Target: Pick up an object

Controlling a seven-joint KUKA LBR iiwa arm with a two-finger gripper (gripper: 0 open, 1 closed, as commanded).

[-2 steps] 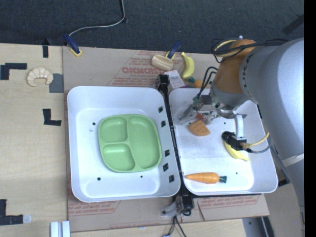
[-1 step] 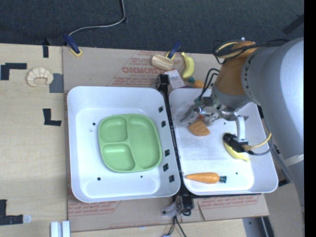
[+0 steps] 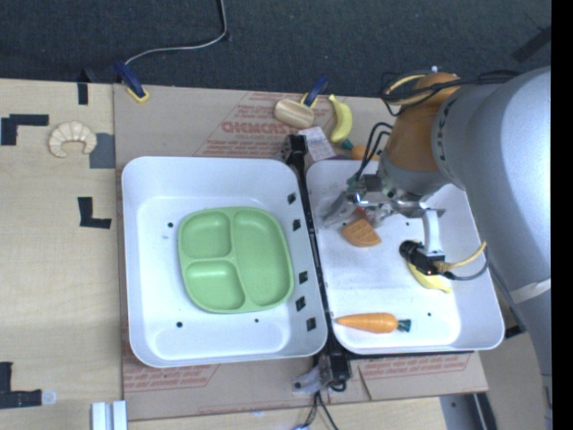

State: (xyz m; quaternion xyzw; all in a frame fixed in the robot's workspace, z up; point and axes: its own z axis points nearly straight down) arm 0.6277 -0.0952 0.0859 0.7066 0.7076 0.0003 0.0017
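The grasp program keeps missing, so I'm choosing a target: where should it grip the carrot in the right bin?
Probably mid-body of the carrot, coming straight down. It lies flat and lengthwise near the right bin's front wall, so close across its narrow width.

Croissant point(image 3: 73, 138) on the bench, blue clamps point(image 3: 132, 82), white cable point(image 3: 192, 38)

Robotics lab bench, not a kitchen. 2 white bins point(image 3: 215, 173) sit on taped cardboard point(image 3: 242, 124) over a plywood top point(image 3: 49, 258); dark carpet point(image 3: 107, 16) behind. Toy croissant point(image 3: 73, 138) beside black tape marks point(image 3: 24, 126).
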